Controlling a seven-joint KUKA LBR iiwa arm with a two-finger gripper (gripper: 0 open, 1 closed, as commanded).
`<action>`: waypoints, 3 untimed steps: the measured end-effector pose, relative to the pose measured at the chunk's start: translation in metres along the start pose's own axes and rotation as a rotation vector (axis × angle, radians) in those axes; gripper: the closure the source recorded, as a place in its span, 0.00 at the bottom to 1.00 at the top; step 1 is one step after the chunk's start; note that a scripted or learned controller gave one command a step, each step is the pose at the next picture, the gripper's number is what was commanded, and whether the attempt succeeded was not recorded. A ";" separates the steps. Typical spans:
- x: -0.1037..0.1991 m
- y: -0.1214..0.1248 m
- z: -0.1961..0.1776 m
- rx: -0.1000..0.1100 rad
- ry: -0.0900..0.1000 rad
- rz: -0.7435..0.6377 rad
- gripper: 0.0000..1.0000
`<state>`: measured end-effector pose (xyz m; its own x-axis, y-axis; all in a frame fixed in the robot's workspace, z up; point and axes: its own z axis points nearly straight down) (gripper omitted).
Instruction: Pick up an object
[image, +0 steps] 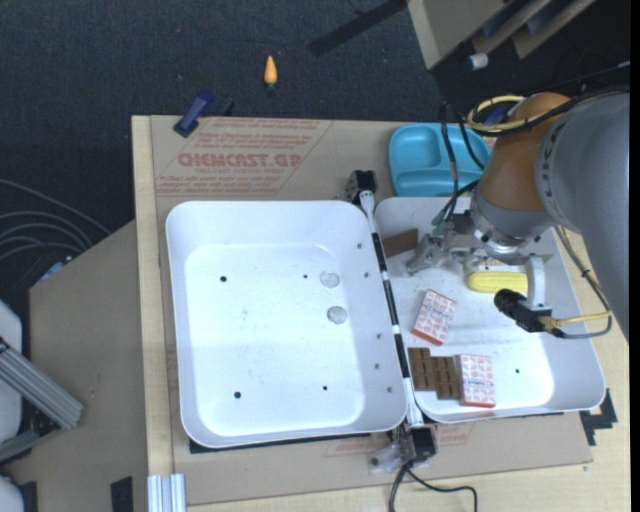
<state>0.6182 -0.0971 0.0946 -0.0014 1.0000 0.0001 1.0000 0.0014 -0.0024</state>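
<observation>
Camera view, single fixed frame from above. I see the arm (570, 150) reaching in from the right, grey body with the orange band (520, 165) above the wrist, bent down over the far part of the right bin (560, 390). The gripper (445, 245) sits low at the bin's upper left area; the wrist body covers it, so I cannot tell its state or whether it has anything.

Just right of the gripper, under the wrist, I note a yellow object (497, 282) lying on the bin floor, partly covered by the arm. A black fitting with a yellow cable (525, 310) hangs off the wrist just below it. Just left of the gripper, a dark brown block (401, 242) rests near the bin's left wall.

Further toward the near side: a red-and-white patterned packet (433, 316) lies flat at mid-bin, apart from the gripper. Below it, a brown chocolate-like bar (434, 373) lies touching a second red-and-white packet (477, 380) on its right, both near the bin's front rim.

The left bin (200, 400) carries two small round grey discs (333, 297) near its middle-right, one above the other. A black divider strip (388, 300) runs between the two bins.

Behind the right bin, a light blue tray (425, 160) stands on the bench (240, 150). On the dark floor beyond the bench: a blue object (194, 113) and a small orange item (270, 70).
</observation>
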 end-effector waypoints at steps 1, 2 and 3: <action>0.003 0.034 0.010 -0.001 0.000 0.001 0.00; 0.004 0.035 -0.001 -0.004 -0.001 0.000 1.00; 0.004 0.035 -0.001 -0.003 -0.001 0.000 0.00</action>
<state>0.6529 -0.0930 0.0952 -0.0013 1.0000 -0.0011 1.0000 0.0013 0.0005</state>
